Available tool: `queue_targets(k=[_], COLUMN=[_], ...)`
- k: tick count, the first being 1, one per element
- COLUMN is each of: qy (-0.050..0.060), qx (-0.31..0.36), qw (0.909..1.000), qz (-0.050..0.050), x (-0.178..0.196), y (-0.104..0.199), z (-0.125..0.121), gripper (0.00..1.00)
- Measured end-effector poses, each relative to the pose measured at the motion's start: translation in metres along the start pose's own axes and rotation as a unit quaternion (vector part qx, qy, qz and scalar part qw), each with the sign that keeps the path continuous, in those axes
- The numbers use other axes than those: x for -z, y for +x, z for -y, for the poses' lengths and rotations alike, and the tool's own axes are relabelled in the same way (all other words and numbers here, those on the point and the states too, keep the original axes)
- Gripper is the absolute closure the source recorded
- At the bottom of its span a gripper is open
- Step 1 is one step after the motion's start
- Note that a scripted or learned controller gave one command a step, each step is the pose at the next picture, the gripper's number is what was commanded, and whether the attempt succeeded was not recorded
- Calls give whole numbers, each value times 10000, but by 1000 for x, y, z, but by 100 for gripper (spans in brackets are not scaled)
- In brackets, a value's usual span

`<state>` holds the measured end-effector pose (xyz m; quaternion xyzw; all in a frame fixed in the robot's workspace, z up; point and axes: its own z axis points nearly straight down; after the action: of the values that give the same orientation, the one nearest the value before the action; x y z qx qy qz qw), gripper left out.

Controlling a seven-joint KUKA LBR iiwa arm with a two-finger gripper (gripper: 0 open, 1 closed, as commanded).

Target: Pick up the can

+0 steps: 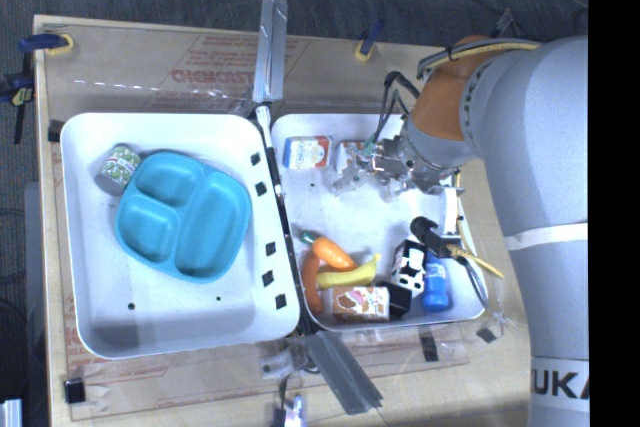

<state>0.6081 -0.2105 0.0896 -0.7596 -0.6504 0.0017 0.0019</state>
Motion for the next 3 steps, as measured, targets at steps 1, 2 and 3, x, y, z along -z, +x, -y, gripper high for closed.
queue_targets(k=[1, 2, 3], qy=[22, 2, 8], qx=[21, -2070, -2068], qw=[10000, 9783, 9784], qz=[-6, -4, -5], x=[8, 182, 181], y=[1, 36, 36], z=[0, -13, -13], gripper=[100, 100, 0])
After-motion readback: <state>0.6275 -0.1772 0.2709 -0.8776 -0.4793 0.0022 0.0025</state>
